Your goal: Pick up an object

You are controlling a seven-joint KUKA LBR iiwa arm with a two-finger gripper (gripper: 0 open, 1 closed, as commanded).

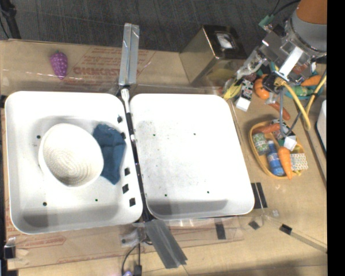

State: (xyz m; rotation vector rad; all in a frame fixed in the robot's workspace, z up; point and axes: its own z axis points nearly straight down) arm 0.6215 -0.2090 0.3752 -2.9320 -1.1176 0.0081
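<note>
- Dark floor behind; wooden bench (287, 211) carries two white bins side by side.
- Right bin (187, 160): bare floor with a few dark specks.
- Left bin (23, 211): holds the only candidates for picking.
- Arm (310, 10): grey with an orange band, upper right, well off both bins, over clutter on the bench.
- White bowl-like dome (72, 154): ribbed, sits left of centre in the left bin.
- Blue cloth (111, 151): crumpled, touching the dome's right edge, near the divider between bins.
- Brown box (215, 53): stands behind the right bin.
- Small tray (276, 151): right of the right bin, filled with bright toy items.
- Purple item (59, 64): lies on the bench behind the left bin, outside it.
- Gripper (284, 59): hangs above a tangle of coloured bits and yellow cable; too cluttered to make out its tips, so I cannot tell how the jaws stand or whether anything is touched.
- Progress, by my reckoning: nothing lifted yet. Dome and cloth both rest on the bin floor; approach, descent, grasp and lift all remain.
</note>
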